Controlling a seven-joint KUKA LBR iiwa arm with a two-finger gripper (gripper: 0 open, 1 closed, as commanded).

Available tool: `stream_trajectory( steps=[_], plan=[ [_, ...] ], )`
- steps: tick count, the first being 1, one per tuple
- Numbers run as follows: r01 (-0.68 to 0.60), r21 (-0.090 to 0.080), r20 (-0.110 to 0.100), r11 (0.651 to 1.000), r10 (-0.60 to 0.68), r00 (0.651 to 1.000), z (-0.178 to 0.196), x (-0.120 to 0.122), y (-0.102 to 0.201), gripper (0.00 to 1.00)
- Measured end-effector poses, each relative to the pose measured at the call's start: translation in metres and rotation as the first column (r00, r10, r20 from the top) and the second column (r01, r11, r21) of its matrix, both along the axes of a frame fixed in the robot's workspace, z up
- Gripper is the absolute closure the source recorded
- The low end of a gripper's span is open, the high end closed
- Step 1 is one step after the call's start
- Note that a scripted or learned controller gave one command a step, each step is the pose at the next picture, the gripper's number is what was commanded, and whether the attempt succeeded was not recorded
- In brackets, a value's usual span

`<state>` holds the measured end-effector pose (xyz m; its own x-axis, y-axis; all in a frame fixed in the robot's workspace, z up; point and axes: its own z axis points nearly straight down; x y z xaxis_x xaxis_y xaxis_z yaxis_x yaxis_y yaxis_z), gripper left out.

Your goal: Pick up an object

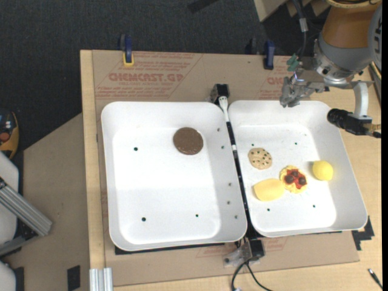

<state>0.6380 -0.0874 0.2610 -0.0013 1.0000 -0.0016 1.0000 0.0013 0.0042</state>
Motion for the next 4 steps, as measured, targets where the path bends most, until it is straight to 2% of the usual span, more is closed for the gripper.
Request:
stream_trajectory(
  steps=[1,2,3,4],
  plan=[
    [0.006,0.0,-0.006,1.0,-0.006,1.0,-0.002,-0.019,-0.052,1.0],
    [0.007,0.0,-0.006,1.0,-0.007,1.0,-0.003,-0.054,-0.117,1.0],
    [0.004,0.001,-0.004,1.0,-0.004,1.0,0.011,-0.072,-0.137,1.0],
    [-0.007,0.008,-0.012,1.0,0.007,1.0,-0.048,-0.096,-0.038,1.0]
  ],
)
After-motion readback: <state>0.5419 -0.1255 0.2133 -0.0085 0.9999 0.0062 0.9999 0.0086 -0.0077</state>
